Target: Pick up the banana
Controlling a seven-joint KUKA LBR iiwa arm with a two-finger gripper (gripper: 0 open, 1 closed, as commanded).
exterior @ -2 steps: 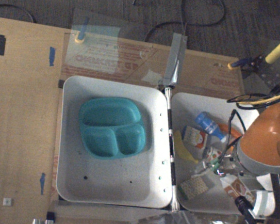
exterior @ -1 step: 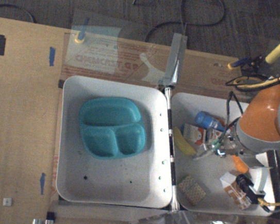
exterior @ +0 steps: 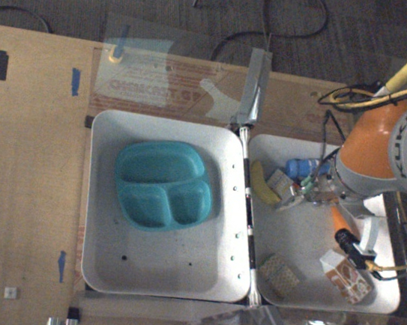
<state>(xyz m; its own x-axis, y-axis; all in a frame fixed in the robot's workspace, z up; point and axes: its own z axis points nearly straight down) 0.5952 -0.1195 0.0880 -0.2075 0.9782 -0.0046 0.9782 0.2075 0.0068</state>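
banana (exterior: 264, 184) against right bin (exterior: 306, 243) left wall; pincer (exterior: 294, 199) just beside it; grip state cannot tell; teal tray (exterior: 164, 185) in left bin (exterior: 151, 258)

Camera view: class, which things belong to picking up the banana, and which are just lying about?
Belong to the job:
banana
gripper, close beside it

Just lying about:
teal divided plate in the left bin
blue object, tan pad and printed packet in the right bin
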